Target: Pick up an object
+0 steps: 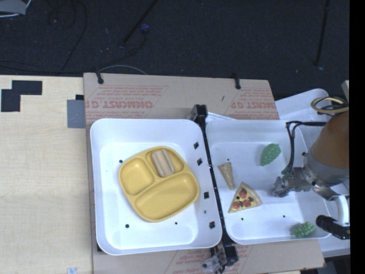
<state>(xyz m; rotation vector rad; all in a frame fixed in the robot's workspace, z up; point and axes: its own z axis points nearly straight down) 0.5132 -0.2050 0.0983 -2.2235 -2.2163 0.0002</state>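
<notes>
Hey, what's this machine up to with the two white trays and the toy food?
A grey robot arm reaches in from the right, its tool low inside the right white bin. It is meant to pick something up. Nearby lie a toy pizza slice, a tan cone, a green leafy piece and a green bumpy piece. The left white bin holds a yellow divided plate with a hot dog.

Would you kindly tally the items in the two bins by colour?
Yellow: 1, tray
Tan: 2, hot dog, cone
Green: 2, leaf, bunch
Mixed red and yellow: 1, pizza
Total: 6
</notes>
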